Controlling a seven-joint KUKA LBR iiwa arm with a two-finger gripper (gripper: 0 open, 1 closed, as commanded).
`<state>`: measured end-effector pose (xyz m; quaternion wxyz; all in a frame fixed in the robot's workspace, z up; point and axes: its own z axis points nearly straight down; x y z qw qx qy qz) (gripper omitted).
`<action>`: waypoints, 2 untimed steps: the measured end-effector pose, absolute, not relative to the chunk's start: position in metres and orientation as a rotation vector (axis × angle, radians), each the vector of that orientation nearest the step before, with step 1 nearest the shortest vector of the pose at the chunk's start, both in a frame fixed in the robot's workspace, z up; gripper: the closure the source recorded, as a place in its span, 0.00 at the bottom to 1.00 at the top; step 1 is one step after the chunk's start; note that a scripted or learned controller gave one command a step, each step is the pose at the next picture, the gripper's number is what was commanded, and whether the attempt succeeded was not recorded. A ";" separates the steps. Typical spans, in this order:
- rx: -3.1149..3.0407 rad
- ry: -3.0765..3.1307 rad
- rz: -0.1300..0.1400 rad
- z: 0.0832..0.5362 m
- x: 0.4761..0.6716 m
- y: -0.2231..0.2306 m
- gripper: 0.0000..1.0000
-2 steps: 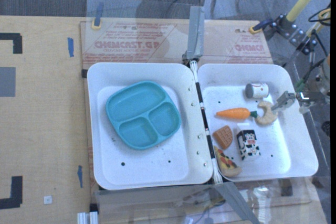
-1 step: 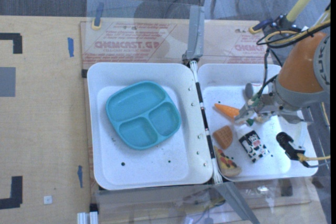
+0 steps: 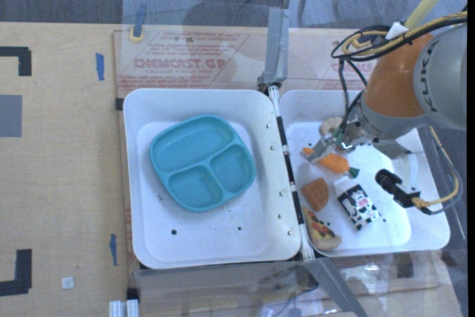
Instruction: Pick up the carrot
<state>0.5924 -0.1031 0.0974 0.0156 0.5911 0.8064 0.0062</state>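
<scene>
End effector [image 3: 326, 148] is down in the right bin [image 3: 430, 234], right at the carrot [image 3: 335, 162]; can't tell its grip state from here. Best centre over the orange body before lifting.

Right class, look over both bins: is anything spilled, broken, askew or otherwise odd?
Nothing stands out. The blue divided plate lies flat in the left bin. In the right bin, the carrot lies by the gripper, near loose toys, none visibly damaged.
</scene>
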 end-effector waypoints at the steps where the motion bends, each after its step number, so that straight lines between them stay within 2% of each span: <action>1: 1.850 2.510 0.016 0.102 0.590 -0.105 1.00; 2: 1.511 2.752 0.001 0.185 0.623 -0.066 1.00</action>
